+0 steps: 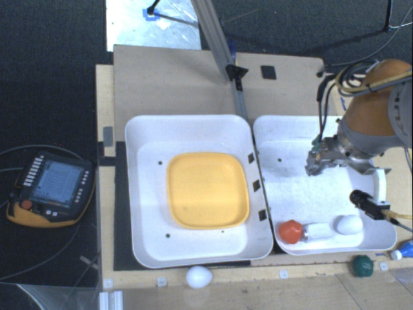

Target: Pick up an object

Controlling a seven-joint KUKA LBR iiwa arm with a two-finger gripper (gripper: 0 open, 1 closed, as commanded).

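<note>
You have three loose things in the right bin (277, 141), lined along its near wall. The orange ball (290, 231) is round and bright, sitting at the left end of the row. Touching it on its right is one white cylinder (318, 231), lying on its side. Just beyond that lies one white egg-shaped piece (349, 225), pale against the bin floor and hard to make out at its edges.

All three sit below the pincer (315, 163) in the camera view, well apart from it: the ball below and a little left, the cylinder almost straight below, the egg-shaped piece below and to the right. The pincer hangs over the bare middle of the right bin with nothing seen between its fingers. You cannot tell from here whether it is released or clenched; the tips are too dark and small.

To the pincer's left, in the left bin (139, 141), lies one yellow plate (208, 189), square with rounded corners.

Outside the bins, one white egg (199, 277) rests on the bench far below and left of the pincer, and one dark green ball (362, 266) below and right. One handheld pendant (50, 188) sits far left.
</note>
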